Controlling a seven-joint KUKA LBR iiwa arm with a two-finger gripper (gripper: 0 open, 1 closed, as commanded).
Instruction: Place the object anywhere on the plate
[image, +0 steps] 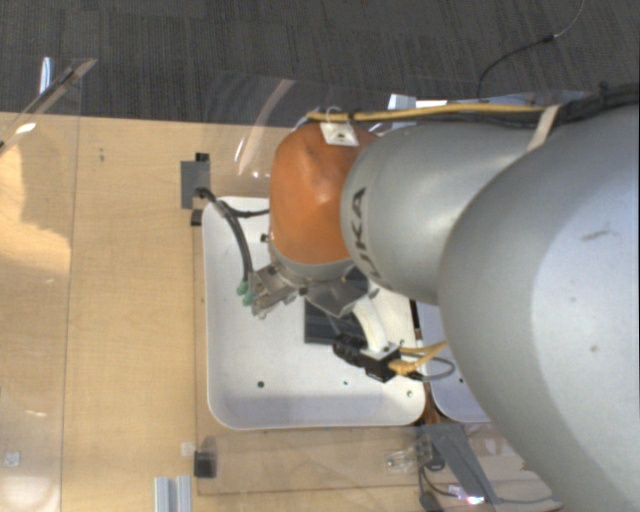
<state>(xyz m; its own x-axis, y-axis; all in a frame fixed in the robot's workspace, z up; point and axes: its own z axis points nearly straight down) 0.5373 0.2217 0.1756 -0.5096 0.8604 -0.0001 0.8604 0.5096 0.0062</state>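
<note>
You are looking at a robotics lab or test cell, not a home or shop. A large grey industrial arm with an orange band and KUKA lettering reaches over a pale wooden counter. A shallow white bin sits on the counter, with small black brackets at its edge. Clear plastic shielding stands along the counter's left side. Loose cables run along the arm, and dark carpet lies beyond.

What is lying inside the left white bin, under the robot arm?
In the left white bin, bare white floor shows, with a few small dark specks. The arm covers the upper and right parts, so anything lying there is hidden.
</note>
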